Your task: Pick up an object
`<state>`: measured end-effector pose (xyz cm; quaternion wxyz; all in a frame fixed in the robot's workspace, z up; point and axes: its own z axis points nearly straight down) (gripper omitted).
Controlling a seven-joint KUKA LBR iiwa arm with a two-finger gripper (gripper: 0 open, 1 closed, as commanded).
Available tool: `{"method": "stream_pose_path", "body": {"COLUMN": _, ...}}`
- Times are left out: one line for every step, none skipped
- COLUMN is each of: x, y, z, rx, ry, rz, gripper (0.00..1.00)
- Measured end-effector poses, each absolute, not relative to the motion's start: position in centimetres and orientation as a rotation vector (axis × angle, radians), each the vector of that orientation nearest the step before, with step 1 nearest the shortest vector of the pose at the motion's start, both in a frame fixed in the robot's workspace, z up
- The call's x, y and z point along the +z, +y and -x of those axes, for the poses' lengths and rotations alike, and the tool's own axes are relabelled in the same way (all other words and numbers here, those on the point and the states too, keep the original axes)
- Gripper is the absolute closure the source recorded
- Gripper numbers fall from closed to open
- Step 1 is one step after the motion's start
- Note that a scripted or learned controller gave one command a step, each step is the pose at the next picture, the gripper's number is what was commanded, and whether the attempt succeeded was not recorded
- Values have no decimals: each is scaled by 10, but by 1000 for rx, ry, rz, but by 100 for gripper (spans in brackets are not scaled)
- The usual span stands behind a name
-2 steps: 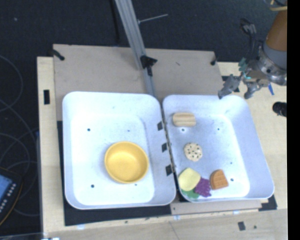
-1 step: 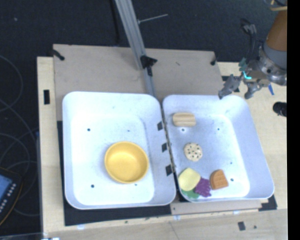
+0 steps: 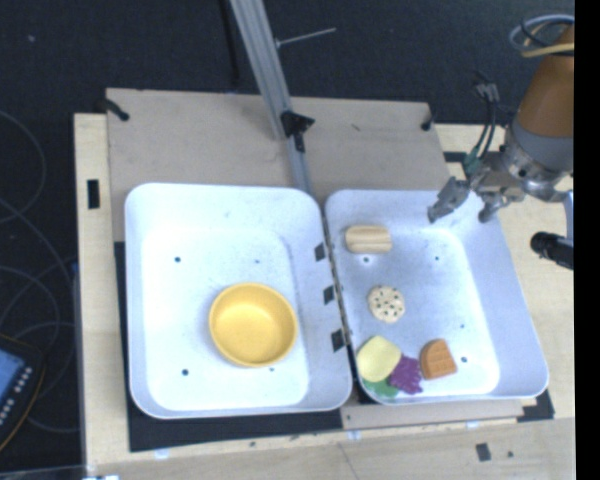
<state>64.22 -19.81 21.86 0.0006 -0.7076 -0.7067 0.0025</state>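
My gripper (image 3: 468,206) hangs over the far right corner of the right bin (image 3: 500,298), open, its two fingers spread with nothing between them. In that bin a tan bread roll (image 3: 367,239) lies near the far left, well left of the gripper. A round cookie (image 3: 386,304) sits at the middle. At the near edge lie a yellow piece (image 3: 378,357), a purple grape bunch (image 3: 407,375), a green piece (image 3: 378,389) and an orange bread slice (image 3: 438,359). A yellow bowl (image 3: 252,323) stands in the left bin (image 3: 170,228).
A grey metal pole (image 3: 265,63) slants from the top down to the gap between the bins. Black clips (image 3: 329,293) line the divider. Cables run along the arm at the far right. A tablet (image 3: 0,388) lies off the bench, bottom left.
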Motion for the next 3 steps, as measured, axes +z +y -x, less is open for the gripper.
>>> {"method": "stream_pose_path", "body": {"x": 157, "y": -197, "z": -635, "rx": 8, "ry": -2218, "rz": 2222, "gripper": 0}}
{"method": "stream_pose_path", "body": {"x": 104, "y": -199, "z": -634, "rx": 7, "ry": -2216, "rz": 2225, "gripper": 0}}
{"method": "stream_pose_path", "body": {"x": 120, "y": -199, "z": -637, "rx": -2, "ry": -2219, "rz": 2232, "gripper": 100}}
